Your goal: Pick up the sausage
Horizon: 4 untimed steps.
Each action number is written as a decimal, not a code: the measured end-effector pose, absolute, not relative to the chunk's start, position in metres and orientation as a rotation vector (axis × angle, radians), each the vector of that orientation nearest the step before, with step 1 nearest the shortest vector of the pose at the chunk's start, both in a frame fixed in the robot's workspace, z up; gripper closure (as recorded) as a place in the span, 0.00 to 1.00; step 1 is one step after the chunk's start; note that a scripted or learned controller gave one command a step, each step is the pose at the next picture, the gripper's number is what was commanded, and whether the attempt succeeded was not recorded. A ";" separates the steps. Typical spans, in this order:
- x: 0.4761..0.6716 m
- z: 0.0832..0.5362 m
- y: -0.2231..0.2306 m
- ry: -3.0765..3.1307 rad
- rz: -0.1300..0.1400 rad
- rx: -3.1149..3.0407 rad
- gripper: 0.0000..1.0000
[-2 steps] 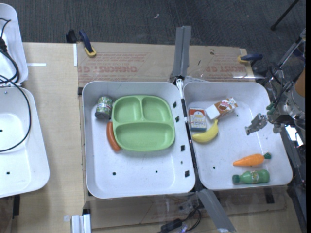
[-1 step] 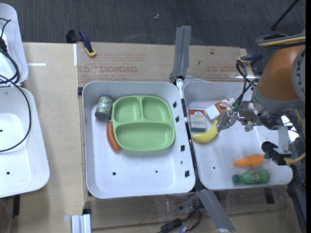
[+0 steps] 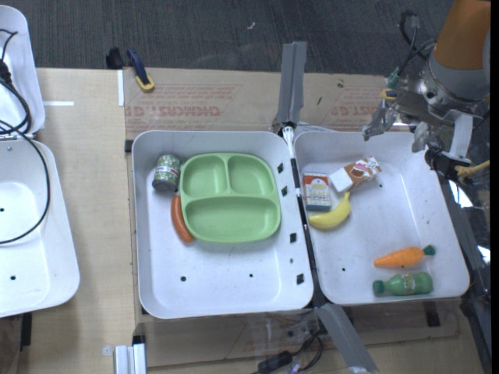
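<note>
We see the sausage (image 3: 182, 219) lying in the left bin (image 3: 156, 287), pressed against the left edge of a green divided plate (image 3: 231, 197), with a small green-labelled can (image 3: 166, 172) just beyond it toward the far left corner. In the right bin (image 3: 405, 216) we find a small carton (image 3: 316, 192) touching a banana (image 3: 330, 214), a wrapped snack (image 3: 355, 173) just past them, and, nearer the front, a carrot (image 3: 403, 257) beside a green bottle (image 3: 402, 284). The arm (image 3: 461, 29) hangs over the right bin's far right corner, well apart from the sausage; we cannot tell how its gripper (image 3: 413, 127) stands. A cardboard sheet (image 3: 210, 100) covers the surface behind the bins.
</note>
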<state>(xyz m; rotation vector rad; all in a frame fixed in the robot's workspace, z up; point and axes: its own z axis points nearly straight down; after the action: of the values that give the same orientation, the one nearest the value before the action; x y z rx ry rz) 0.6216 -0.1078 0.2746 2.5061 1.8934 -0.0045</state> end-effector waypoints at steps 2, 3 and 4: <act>0.624 0.190 0.044 1.619 -0.006 2.693 0.00; 0.618 0.226 0.022 1.649 -0.006 2.674 0.00; 0.659 0.220 0.100 1.617 -0.007 2.693 0.00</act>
<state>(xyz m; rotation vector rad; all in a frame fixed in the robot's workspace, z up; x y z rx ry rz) 0.6585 0.1000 0.2203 2.6933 1.6171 -0.0071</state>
